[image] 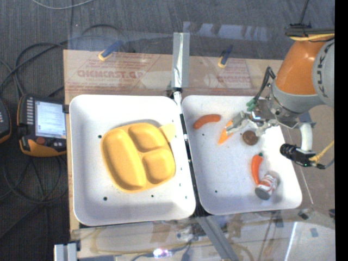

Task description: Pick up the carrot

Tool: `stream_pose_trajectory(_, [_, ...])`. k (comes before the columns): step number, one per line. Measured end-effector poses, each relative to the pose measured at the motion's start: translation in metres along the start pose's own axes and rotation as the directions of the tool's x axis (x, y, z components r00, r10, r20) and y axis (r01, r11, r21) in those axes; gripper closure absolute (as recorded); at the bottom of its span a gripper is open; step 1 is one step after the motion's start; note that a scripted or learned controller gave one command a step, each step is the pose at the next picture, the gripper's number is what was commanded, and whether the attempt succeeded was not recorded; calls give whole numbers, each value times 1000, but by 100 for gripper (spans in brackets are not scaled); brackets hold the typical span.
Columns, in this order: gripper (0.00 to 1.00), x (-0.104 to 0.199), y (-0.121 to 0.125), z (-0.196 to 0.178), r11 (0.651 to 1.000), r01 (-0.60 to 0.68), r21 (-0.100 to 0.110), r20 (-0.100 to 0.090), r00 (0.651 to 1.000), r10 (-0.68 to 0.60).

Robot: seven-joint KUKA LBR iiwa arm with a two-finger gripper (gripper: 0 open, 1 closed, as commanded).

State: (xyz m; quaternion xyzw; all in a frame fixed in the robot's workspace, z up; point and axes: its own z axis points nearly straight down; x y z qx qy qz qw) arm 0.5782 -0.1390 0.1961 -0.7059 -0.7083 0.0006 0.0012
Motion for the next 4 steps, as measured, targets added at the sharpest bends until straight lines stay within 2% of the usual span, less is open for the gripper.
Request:
stream_pose_trajectory(1, [0,-15,42,86,995,96,1,3,995,-96])
stream_pose_trajectory(2, [0,-12,54,106,915,404,-6,8,915,-404])
stream_pose_trajectory(3, [100,-11,56,95,915,404,-15,8,915,-404])
stream_pose_trajectory(4, [100,68,54,10,967,256,-1,2,967,-256])
